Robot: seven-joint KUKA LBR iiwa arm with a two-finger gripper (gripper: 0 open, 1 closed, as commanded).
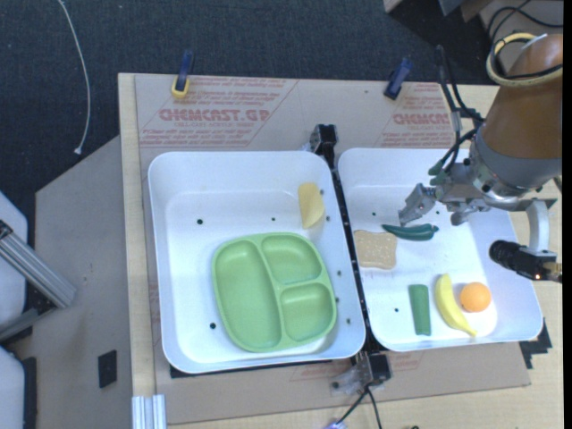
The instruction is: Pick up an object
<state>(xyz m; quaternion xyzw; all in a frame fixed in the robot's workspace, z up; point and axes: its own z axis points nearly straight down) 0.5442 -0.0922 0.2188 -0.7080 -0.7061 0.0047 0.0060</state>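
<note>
1. Camera view, nearest edge: the front rim of the left bin (179,351) and of the right bin (500,336) is seen, the two white bins (350,239) being set side by side on a brown board (268,105).
2. A green divided plate (273,289) is laid in the near part of the left bin, with three compartments.
3. In the near part of the right bin, a green stick-shaped piece (419,309) is laid lengthwise, a banana (451,305) is placed just beside it to the right, and an orange ball (475,297) is seen touching the banana's right side.
4. A slice of bread (375,249) is found further back, close to the right bin's left wall.
5. A dark green pepper (413,231) is laid just behind the bread, flat on the bin floor.
6. The gripper (429,206) is held just above and behind the pepper; its fingers are seen spread apart, and nothing is gripped between them.
7. A pale yellow wedge (310,206) is propped against the right wall of the left bin, at about the same depth.
8. At the far edge of the board, a yellow-and-blue clamp (182,74) and a blue clamp (399,79) are fixed.
</note>
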